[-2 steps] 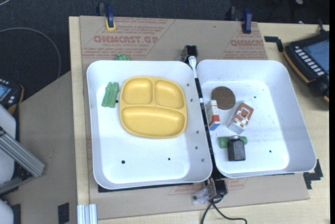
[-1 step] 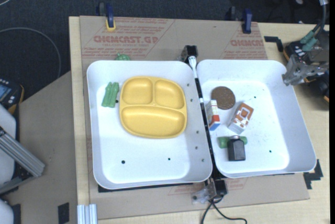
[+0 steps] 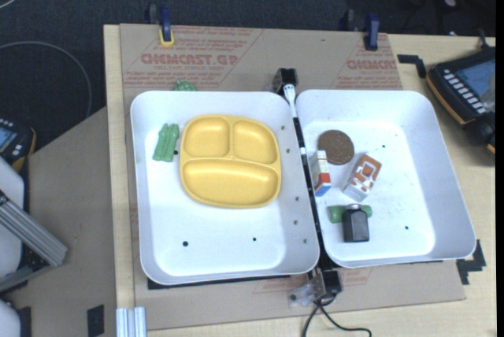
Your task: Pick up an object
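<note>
Objects for you to pick lie clustered in the right bin (image 3: 409,111): brown disc (image 3: 337,146), small carton (image 3: 363,175), black block (image 3: 356,225). Green piece (image 3: 166,142) lies beside the yellow divided tray (image 3: 231,161), left bin (image 3: 150,194). Pincer state: you cannot tell.

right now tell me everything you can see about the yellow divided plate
The yellow divided plate looks like smooth moulded plastic, rounded at the corners, with three compartments: two small ones at the far side and one wide one nearer the camera. It lies flat, right way up, in the left white bin, towards its far half. A green ridged object lies just beside its left edge; whether they touch is unclear.
</note>
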`<state>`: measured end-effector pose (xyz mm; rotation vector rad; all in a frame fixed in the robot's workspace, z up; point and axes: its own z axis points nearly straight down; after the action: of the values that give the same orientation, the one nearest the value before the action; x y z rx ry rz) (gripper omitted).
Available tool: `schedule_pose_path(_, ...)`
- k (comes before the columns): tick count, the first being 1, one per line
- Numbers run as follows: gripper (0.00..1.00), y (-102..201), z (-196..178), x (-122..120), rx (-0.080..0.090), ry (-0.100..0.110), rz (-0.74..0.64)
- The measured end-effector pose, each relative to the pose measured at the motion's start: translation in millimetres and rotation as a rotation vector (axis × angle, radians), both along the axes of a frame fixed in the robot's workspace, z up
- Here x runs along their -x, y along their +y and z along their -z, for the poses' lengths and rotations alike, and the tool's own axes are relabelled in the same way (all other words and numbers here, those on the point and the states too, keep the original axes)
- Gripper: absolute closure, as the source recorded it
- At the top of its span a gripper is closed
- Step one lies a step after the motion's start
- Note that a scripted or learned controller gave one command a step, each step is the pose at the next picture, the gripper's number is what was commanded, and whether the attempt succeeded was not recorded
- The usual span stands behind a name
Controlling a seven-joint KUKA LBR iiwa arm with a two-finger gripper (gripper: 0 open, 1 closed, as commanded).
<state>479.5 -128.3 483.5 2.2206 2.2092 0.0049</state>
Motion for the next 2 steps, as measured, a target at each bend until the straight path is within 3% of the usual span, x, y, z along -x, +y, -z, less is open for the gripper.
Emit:
schedule_pose_path(1,1.0,-70.6,1.4,0.4,0.001,0.004,0.002)
schedule_pose_path(2,1.0,-44.1,41.7,0.2,-0.006,0.013,-0.008)
